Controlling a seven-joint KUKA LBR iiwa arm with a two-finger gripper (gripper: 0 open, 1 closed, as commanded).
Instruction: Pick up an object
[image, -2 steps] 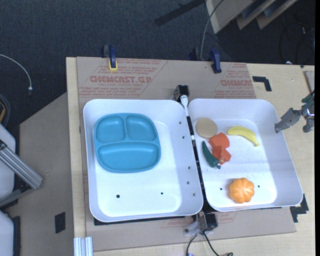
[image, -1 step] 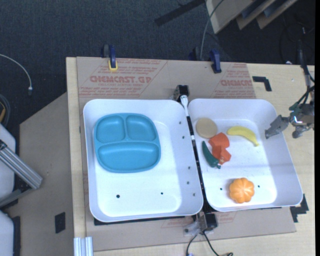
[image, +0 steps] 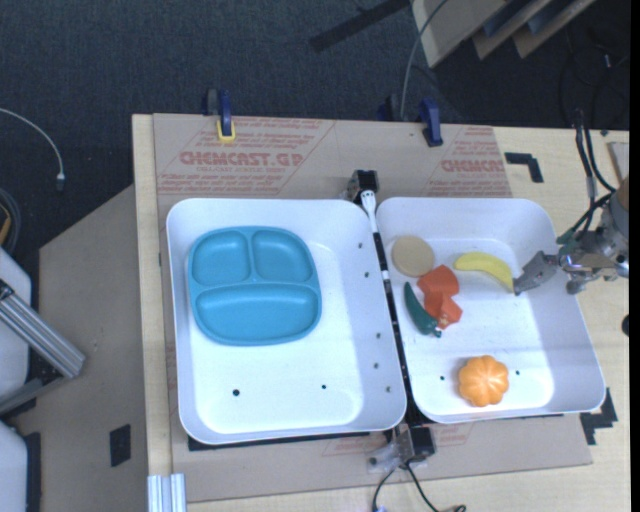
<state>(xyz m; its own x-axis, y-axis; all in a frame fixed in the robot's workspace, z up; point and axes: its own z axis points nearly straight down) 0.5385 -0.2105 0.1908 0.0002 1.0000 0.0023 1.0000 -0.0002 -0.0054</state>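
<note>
The left bin (image: 195, 300) holds a blue plate (image: 256, 285) with three compartments; it lies in the upper left part of this bin. The two bins touch along the middle, and the right bin (image: 560, 360) holds the small things. A round tan disc (image: 411, 256) lies near its upper left corner. Just below it is a red piece (image: 440, 294), and a green piece (image: 419, 310) lies touching the red one on its left side. A banana (image: 484, 267) lies to the right of the disc, its right end close to the gripper. An orange pumpkin (image: 483, 381) sits alone near the lower edge of this bin, well apart from the others.

The gripper (image: 527, 274) is over the right side of the right bin, just beside the banana. Nothing is seen between the fingers; if they are spread or closed I cannot tell, they are too small and dark.

The tabletop (image: 300, 160) is brown board with red print, fixed by two blue clamps (image: 222, 112) at the far edge. The floor (image: 120, 60) around is dark carpet, with cables on it
</note>
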